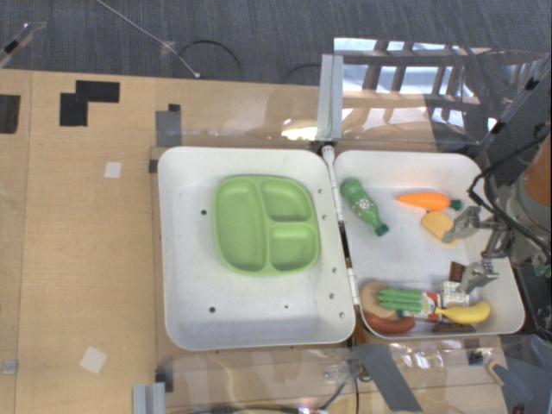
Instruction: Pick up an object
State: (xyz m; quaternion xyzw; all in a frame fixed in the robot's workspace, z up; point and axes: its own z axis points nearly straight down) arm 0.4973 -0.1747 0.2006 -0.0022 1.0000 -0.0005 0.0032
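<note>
1. Right bin [405, 166]: open floor in the middle, between green bottle [363, 205], carrot [423, 201] and the toy food pile [423, 307] along the near wall
2. Left bin [185, 231]: green tray [264, 224] fills the centre, bare floor around it

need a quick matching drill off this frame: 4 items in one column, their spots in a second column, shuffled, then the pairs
Things:
1. green divided plate
2. green bottle
3. carrot
4. banana

Places:
A. right bin, near its front right corner
B. right bin, close beside the wall that it shares with the left bin
C. middle of the left bin
D. right bin, towards the back, right of the bottle

Pairs: 1-C, 2-B, 3-D, 4-A
</note>
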